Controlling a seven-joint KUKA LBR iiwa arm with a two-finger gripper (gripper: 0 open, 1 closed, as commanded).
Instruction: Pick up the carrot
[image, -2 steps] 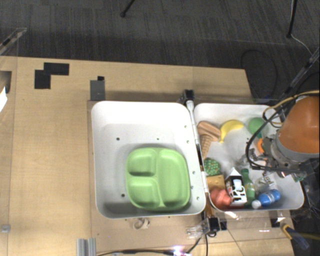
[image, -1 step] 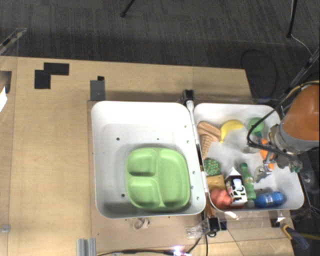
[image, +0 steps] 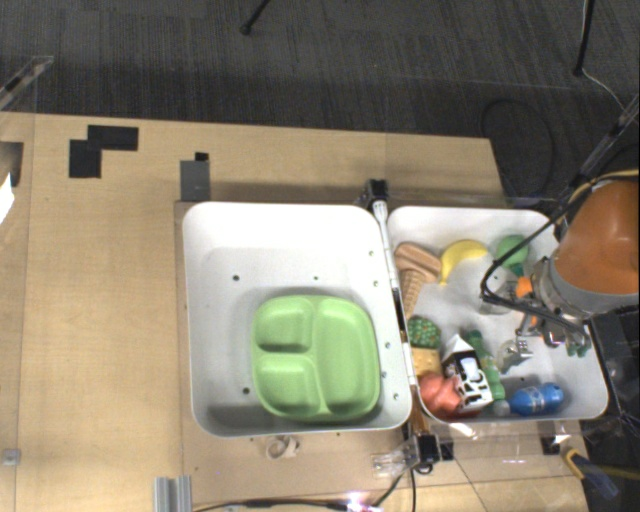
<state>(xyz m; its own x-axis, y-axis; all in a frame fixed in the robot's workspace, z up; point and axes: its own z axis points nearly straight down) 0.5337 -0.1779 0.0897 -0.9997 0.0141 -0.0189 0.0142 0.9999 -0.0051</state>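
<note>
Pincer (image: 517, 352) hangs over right bin (image: 597, 400), tips low near its middle; can't tell its state from this view. Carrot (image: 522, 287): small orange bit up from the pincer, partly hidden by the wrist and cables. Blue item (image: 537, 400) below pincer, red item (image: 440, 392) down-left. Green tray (image: 315, 352) in left bin (image: 215, 250), well apart on the bench (image: 90, 300).

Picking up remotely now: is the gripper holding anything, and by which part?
Cannot be told. The gripper hangs over the right bin, but its tips are too small and cluttered to show anything between them.
</note>
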